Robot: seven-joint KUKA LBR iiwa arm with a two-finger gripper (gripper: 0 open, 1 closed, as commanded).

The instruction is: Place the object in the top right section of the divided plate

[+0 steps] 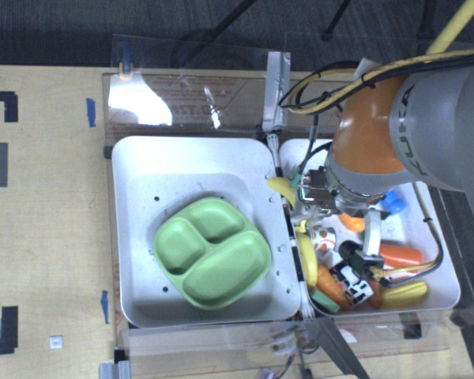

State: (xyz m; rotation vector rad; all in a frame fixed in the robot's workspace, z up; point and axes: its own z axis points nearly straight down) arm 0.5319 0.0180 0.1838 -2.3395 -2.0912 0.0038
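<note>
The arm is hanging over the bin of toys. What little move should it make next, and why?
Probably lower the tool onto one toy in the right bin and grip it: it hangs over that clutter, and the green plate holds no toy yet.

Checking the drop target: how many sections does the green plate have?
3 in the green plate: small left section, small upper section, large lower-right section. None looks hidden.
</note>
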